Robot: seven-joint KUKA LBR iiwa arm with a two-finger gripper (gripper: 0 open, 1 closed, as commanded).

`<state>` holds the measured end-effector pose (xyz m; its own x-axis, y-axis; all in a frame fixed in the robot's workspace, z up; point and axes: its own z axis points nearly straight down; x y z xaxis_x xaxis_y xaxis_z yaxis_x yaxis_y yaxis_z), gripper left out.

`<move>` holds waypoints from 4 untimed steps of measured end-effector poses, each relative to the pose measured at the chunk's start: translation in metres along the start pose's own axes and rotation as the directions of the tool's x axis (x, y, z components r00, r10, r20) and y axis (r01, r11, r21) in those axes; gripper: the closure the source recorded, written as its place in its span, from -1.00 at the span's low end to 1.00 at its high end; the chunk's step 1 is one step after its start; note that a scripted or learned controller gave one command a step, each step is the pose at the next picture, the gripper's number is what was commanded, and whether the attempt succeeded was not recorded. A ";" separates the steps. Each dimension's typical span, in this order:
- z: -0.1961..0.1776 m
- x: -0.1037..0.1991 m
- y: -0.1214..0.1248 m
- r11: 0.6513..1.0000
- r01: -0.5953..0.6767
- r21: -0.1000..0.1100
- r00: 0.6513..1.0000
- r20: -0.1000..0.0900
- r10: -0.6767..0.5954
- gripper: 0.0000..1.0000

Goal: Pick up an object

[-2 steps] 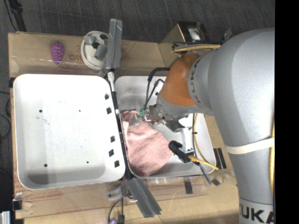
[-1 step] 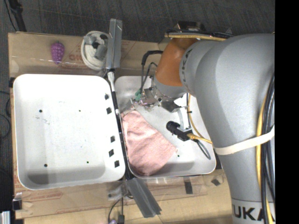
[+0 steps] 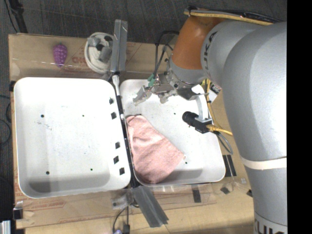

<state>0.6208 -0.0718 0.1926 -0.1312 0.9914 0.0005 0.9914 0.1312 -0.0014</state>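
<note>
A pink cloth (image 3: 150,149) lies crumpled in the right bin (image 3: 204,167), against its left wall and reaching towards the front. My gripper (image 3: 152,94) hangs over the back of that bin, above and behind the cloth and apart from it. Its two fingers stand open with nothing between them. The grey arm with its orange band (image 3: 191,45) comes in from the right and covers the bin's right side.
The left bin (image 3: 63,135) sits beside the right one across a grey divider (image 3: 122,130). On the bench behind the bins lie a small purple object (image 3: 60,54) and a white coil (image 3: 98,52). A black part with a yellow cable (image 3: 196,122) hangs off the arm over the right bin.
</note>
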 end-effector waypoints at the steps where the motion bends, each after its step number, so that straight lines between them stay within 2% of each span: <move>1: 0.102 -0.029 -0.082 0.999 0.052 0.004 0.999 -0.001 -0.052 -1.00; 2: 0.101 -0.024 -0.025 0.999 -0.034 0.002 0.999 0.000 0.034 -1.00; 3: 0.087 -0.084 -0.108 1.000 -0.025 0.001 1.000 -0.001 0.025 -1.00; 4: 0.100 -0.048 -0.038 1.000 -0.007 0.003 1.000 -0.001 0.007 -1.00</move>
<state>0.5897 -0.1245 0.0923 -0.1244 0.9922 0.0014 0.9922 0.1244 -0.0041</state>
